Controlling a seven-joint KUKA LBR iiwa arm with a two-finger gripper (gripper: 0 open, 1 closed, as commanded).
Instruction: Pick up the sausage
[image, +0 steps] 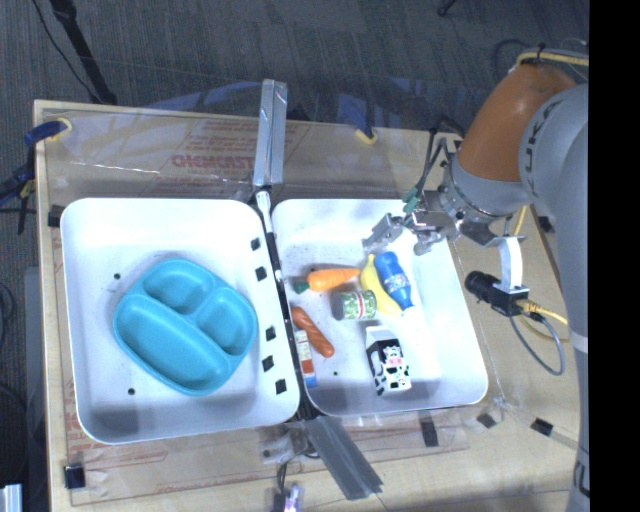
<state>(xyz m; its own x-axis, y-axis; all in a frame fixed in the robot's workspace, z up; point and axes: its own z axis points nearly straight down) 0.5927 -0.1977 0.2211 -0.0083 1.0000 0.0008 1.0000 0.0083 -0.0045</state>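
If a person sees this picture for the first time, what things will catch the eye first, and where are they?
The big blue divided plate lying in the left bin stands out most. Next comes the cluster of small toys in the right bin: an orange carrot, a blue bottle, a green can and the reddish sausage near the divider. The gripper hovers over that bin's upper right part.
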